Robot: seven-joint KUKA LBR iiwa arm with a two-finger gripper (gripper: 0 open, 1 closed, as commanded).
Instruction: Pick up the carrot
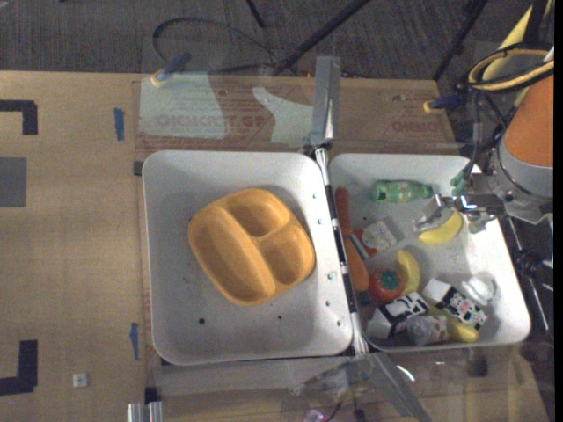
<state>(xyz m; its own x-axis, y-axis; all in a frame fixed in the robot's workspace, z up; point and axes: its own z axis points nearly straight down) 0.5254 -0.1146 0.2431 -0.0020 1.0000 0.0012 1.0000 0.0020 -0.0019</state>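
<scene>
The fingers (457, 206) hang over the right bin (510, 262) near its far right corner, just above a banana (442, 229); whether they are apart or together cannot be told from this angle. The carrot (355, 265) lies along the right bin's left wall, just beyond a red sausage-like piece (342, 207). A green bottle (401, 191) lies near the far wall. The left bin (167, 236) carries a yellow divided plate (251, 245) at its middle. Both bins sit on the desk (70, 262).

Claw (457, 202) low, arm at right
</scene>
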